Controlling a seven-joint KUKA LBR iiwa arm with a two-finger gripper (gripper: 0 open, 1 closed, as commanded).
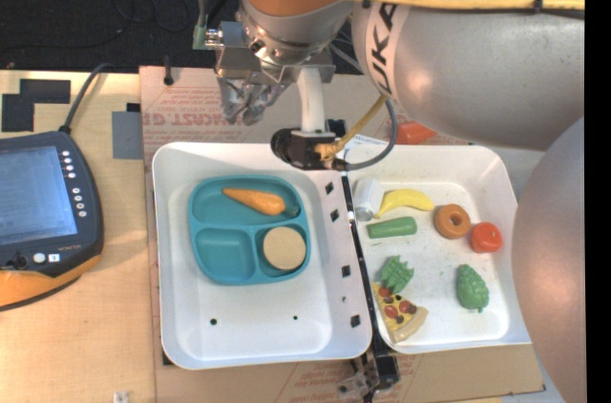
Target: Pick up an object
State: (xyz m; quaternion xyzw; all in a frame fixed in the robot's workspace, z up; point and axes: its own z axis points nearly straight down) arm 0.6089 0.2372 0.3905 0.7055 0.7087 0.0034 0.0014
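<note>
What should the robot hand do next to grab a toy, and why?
Probably swing over the right bin and come down toward the banana. The gripper hangs above the bench behind the left bin, holding nothing, while most of the toys lie in the right bin, the banana nearest.

bench point(57, 334) wooden, tan | cardboard sheet point(191, 119) lies flat on it; two white bins on the sheet: left bin point(248, 334), right bin point(496, 172), touching | teach pendant point(43, 205) rests at bench's left
</note>
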